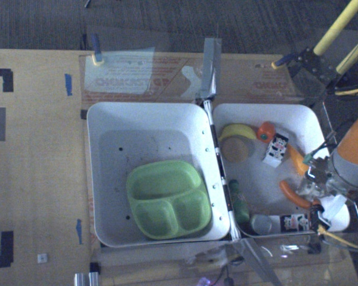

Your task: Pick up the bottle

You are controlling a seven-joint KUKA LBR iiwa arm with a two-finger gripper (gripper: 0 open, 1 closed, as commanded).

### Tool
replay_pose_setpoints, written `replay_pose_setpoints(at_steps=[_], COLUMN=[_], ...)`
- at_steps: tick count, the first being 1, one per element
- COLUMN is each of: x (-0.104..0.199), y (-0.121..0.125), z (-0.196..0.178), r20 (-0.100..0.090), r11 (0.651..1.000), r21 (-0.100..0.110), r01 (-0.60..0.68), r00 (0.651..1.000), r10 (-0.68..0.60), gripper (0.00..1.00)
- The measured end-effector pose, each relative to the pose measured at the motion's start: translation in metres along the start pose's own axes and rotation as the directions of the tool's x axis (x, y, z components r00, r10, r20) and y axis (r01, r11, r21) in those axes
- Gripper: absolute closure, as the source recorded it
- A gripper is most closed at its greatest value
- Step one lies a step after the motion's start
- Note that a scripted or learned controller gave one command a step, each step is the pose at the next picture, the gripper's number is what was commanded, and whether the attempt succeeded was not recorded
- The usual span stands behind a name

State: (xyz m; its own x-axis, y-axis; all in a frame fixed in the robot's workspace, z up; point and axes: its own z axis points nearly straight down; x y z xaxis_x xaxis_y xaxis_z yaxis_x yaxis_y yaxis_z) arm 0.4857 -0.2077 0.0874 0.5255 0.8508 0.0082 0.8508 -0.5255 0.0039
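**Subject.** The bottle point(239, 206), dark green, lies on its side inside the right bin point(262, 106). It rests along the wall that bin shares with its neighbour, towards the bin's near corner. Nothing lies on top of it.

**Claw.** The claw point(315, 186) hangs low at the opposite side of the right bin, close to its outer wall and well apart from the bottle. Whether it is spread or pressed together cannot be told at this angle and sharpness. Nothing is seen held in it.

**Other contents of the right bin.**
- A clear cup point(261, 224) sits just beside the bottle's near end.
- A printed carton point(295, 222) lies along the bin's near wall.
- An orange piece point(291, 194) lies on the floor close under the claw.
- A green tray point(167, 198) lies beyond the shared wall, in the neighbouring bin, and is not involved.

**Step in hand.** By my judgement this is the approach stage, with the pick not yet begun.

**Next move.** The claw would need to:
- cross the bin floor to the shared wall, passing over the orange piece and the carton;
- turn so that it closes across the bottle's width;
- come down on the bottle's middle.

**Risk.** The shared wall leaves little room on that side, and the cup crowds the near end.
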Motion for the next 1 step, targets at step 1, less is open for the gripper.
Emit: replay_pose_setpoints(at_steps=[1], x=[-0.0031], y=[0.0011], z=[0.0002], r20=[-0.001], r11=[0.999], r21=[0.0], r01=[-0.039], r00=[0.999], r10=[0.039], gripper=[1.0])
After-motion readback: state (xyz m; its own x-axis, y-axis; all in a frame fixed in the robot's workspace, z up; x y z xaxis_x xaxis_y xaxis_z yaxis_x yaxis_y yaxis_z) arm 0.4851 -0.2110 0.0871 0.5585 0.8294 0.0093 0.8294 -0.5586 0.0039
